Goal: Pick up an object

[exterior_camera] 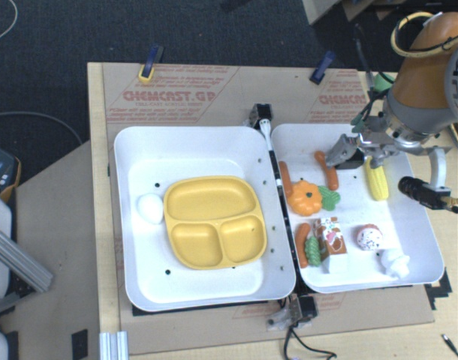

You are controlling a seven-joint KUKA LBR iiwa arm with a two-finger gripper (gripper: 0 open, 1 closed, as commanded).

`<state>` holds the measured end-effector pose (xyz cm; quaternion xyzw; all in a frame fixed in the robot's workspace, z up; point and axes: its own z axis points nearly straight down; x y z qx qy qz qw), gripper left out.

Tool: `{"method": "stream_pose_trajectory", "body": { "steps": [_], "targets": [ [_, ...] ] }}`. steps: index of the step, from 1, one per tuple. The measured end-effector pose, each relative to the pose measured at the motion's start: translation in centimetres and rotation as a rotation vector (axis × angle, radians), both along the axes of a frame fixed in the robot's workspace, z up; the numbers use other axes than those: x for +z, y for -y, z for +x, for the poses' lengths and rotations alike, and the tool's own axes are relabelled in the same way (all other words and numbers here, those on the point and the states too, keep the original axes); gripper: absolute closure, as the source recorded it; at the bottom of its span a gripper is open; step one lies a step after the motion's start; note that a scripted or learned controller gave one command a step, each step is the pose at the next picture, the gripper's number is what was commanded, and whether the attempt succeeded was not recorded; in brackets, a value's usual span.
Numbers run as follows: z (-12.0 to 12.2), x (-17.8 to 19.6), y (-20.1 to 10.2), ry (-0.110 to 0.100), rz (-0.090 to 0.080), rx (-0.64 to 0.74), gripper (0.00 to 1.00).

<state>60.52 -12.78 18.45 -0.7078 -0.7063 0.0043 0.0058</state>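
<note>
My gripper (344, 156) hangs over the back of the right bin (420, 227), just right of a small orange sausage (326, 169). A yellow corn cob (377, 180) lies right of the gripper. An orange pumpkin (304, 197) with a green piece (331, 199) beside it sits in front of the gripper. A longer red sausage (284, 178) lies along the bin's left wall. Nearer the front are a carrot (302, 244), a cake slice (332, 235), a white and red ball (369, 237) and a white lump (395, 262). Nothing shows in the gripper's hold.
The left bin (135, 156) holds a yellow divided plate (212, 222) with a white egg (149, 207) at its left side. A black divider rail (274, 178) runs between the bins. A dark part of the arm (420, 192) overhangs the right bin's right rim.
</note>
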Motion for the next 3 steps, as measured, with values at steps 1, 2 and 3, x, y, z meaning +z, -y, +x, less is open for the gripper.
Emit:
{"method": "stream_pose_trajectory", "body": {
  "steps": [1, 2, 3],
  "targets": [
    [0.3, 0.8, 0.0, 0.015, -0.002, 0.002, 0.0],
    [0.7, -4.1, 0.8, 0.008, -0.001, 0.001, 0.0],
    [0.6, -9.4, 0.7, 0.008, 0.0, 0.002, 0.0]
  ]
}}
